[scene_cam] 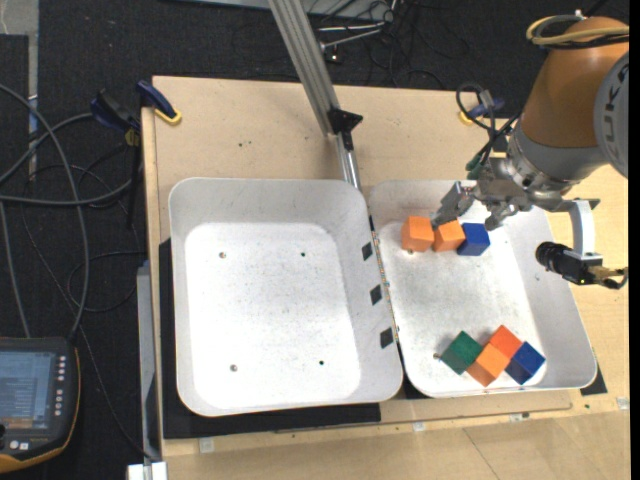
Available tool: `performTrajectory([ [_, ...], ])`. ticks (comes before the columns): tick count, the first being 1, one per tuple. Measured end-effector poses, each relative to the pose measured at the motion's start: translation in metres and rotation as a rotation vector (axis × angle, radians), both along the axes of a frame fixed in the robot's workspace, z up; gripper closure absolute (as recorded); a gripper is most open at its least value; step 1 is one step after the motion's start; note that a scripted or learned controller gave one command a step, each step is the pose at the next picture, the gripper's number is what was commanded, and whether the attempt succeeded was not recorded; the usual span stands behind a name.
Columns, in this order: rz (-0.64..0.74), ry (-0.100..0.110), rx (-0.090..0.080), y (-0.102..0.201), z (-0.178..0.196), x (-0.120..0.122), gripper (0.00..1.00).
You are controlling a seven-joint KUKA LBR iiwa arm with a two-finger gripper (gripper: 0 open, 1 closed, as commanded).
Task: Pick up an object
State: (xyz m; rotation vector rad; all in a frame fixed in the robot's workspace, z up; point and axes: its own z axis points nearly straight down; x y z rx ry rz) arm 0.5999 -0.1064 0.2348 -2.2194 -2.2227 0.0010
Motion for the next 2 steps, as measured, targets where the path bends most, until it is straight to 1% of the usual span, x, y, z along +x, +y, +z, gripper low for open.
performTrajectory([
  [1,-0.001,-0.001,0.0,0.0,0.0,0.0,0.0],
  [2,-0.003,0.005,0.0,-0.01,-0.05,-0.002,0.0],
])
